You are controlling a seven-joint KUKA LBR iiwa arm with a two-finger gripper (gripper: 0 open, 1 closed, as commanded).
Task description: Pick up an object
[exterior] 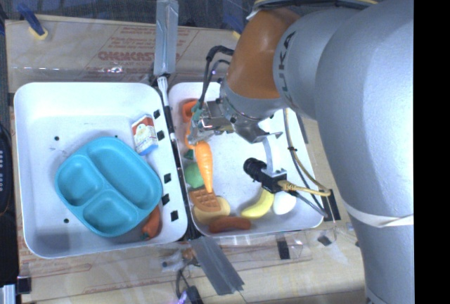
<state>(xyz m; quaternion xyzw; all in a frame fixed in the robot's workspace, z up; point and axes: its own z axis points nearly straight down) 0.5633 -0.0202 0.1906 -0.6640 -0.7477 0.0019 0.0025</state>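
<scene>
honestly, we cannot tell our gripper's (200,123) state; the carrot (204,163) just below it could roll toward the banana (258,205).

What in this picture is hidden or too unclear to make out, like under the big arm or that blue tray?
- Gripper: its fingertips blur into the clutter by the carrot; open, shut or holding cannot be told.
- Right bin: its far right part is covered by the arm.
- Orange thing in the left bin: mostly under the blue tray, unidentifiable.
- Small carton: label too small to read.
</scene>
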